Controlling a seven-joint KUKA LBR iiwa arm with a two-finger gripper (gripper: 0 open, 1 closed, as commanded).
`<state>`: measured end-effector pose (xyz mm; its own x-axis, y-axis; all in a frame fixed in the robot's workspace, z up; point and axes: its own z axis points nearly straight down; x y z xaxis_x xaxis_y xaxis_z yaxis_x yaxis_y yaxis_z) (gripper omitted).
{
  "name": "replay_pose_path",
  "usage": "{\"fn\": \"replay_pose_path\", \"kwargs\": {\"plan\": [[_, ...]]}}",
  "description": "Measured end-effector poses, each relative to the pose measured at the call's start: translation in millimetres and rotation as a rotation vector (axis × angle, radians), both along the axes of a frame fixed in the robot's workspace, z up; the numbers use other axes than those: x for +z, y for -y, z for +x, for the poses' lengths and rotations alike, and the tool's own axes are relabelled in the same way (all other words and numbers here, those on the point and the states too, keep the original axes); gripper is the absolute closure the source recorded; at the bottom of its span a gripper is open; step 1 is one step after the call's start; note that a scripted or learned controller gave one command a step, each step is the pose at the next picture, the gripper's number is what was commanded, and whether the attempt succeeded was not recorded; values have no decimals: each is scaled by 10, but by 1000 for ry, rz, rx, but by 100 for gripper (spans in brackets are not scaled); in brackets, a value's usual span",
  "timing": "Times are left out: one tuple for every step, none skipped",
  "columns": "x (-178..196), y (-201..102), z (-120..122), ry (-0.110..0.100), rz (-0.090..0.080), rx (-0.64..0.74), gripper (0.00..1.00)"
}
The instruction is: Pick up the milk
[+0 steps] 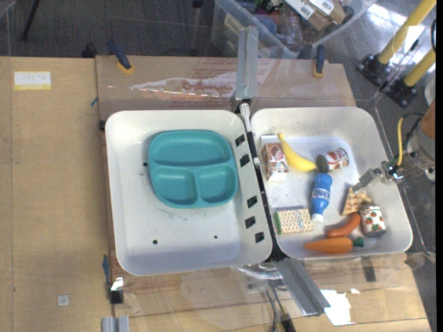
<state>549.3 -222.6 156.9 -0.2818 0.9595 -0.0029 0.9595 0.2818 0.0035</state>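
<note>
While beside banana (296,158), milk (275,162) in bin (360,131)

The gripper (368,179) (reaching in from the right) hangs low, arm mostly out of frame.

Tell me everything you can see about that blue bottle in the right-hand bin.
The blue bottle looks like glossy plastic, with a white cap at its lower end and a pale label band above it. It lies on its side, roughly in the middle of the right bin, running up and down the view. Its cap end sits close to the green-edged packet; I cannot tell if they touch. The soda can lies just above it.
</note>
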Motion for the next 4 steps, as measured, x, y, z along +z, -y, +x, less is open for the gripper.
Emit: {"fn": "replay_pose_path", "kwargs": {"plan": [[-624,-76,-567,2,12,-16,0],[-505,-18,-557,12,0,-23,100],[563,-626,-427,-1,2,-195,100],[563,-626,-428,-2,2,-195,0]]}}
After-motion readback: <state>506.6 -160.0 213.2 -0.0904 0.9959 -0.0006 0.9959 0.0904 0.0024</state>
